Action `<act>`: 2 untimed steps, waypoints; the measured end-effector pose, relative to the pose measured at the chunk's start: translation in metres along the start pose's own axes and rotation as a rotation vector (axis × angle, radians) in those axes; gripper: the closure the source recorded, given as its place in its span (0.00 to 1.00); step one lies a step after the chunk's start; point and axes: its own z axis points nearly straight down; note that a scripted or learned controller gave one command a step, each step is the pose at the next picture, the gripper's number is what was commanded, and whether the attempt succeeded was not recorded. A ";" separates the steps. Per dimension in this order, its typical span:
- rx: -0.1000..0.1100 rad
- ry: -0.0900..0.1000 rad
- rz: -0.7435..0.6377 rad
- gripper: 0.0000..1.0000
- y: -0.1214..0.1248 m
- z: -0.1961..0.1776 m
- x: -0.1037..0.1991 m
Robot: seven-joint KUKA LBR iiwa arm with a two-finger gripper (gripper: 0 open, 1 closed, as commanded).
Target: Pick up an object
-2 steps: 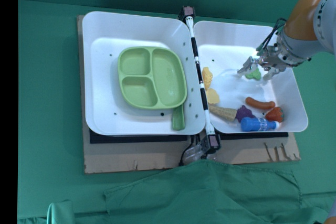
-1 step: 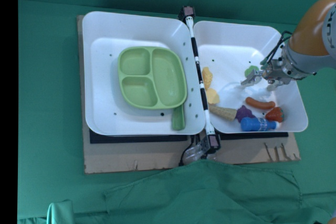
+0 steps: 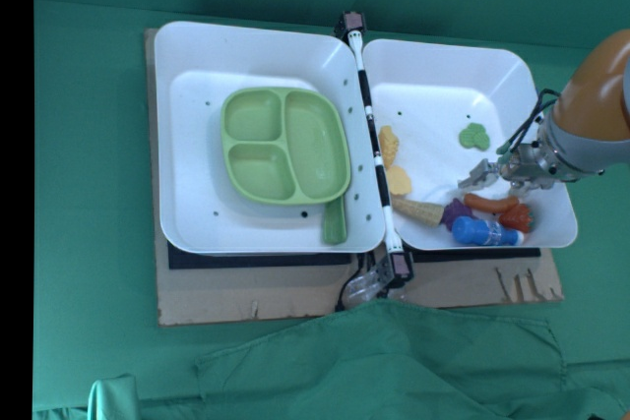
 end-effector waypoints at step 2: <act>0.003 0.001 -0.001 0.00 0.019 0.001 0.000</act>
